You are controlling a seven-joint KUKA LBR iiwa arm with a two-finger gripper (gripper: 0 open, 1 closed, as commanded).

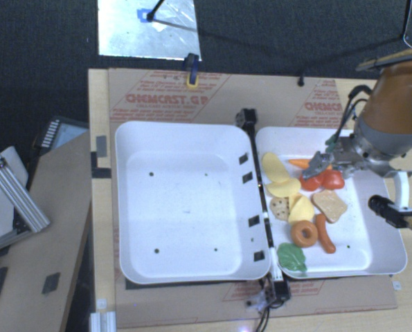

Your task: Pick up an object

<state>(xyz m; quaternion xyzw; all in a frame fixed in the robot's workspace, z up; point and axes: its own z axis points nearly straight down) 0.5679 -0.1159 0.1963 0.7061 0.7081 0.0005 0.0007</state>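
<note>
A: Anything lifted yet?
B: No. The gripper (321, 162) hangs low over the red pepper (328, 180) in the right bin (386, 254); its grip I cannot tell. All 1 pick remains.

My arm (392, 109) is grey, with a broad, rounded orange band above the wrist. A black cable loops along its side. My gripper (321, 163) is dark grey metal, small and angular below a pale grey wrist housing.
</note>
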